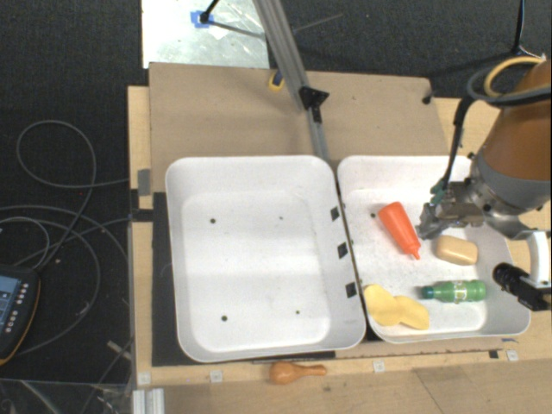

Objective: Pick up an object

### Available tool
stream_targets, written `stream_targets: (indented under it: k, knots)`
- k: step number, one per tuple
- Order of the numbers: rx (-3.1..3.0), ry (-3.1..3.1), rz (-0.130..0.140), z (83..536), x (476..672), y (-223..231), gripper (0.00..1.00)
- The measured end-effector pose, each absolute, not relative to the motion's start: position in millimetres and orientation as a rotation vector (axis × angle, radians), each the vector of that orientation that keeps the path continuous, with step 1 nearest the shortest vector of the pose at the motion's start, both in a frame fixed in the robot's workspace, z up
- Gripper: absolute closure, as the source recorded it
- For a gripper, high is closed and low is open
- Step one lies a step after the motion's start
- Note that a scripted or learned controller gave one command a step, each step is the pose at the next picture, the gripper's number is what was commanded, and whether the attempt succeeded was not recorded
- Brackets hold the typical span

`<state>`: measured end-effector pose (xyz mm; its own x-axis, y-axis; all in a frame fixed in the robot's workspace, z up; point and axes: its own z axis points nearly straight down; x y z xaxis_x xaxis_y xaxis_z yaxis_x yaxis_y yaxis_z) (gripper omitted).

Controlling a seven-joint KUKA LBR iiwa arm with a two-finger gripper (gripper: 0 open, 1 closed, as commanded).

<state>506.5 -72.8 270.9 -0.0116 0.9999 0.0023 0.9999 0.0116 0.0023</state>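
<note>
Over the right bin [509, 322], the gripper [435, 218] hangs between an orange carrot-shaped object [400, 228] on its left and a beige block [455, 249] just to its right; whether it is grasping or released cannot be told. Nearer lie a green bottle [454, 291] and a yellow piece [395, 308]. Left bin [185, 179] adjoins.

we see a brown bench [371, 110] bearing two white bins, left bin [185, 231] and right bin [362, 175], side by side; an orange pear-shaped object [296, 371] lies on its front edge.
</note>
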Motion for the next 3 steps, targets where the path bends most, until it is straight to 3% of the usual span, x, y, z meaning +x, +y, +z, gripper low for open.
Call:
stream_targets:
  k: [2,3]
  knots:
    - [-2.208,-2.232,-0.003,240,512.2,36,1.0]
    - [-2.208,-2.233,-0.003,245,509.6,87,1.0]
